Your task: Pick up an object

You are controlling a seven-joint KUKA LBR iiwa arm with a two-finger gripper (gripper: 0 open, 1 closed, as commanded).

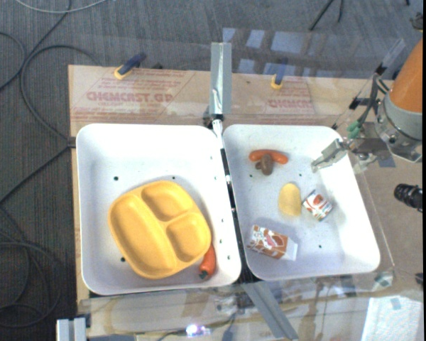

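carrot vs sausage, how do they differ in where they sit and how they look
The carrot lies in the left bin, wedged against the yellow tray; the sausage lies in the right bin, out in the open. The carrot is plain orange, while the sausage is redder with a brown lump across it. Both are small and elongated.

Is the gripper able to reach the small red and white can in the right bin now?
Probably yes: the gripper hangs up-right of the can, and nothing lies between them.
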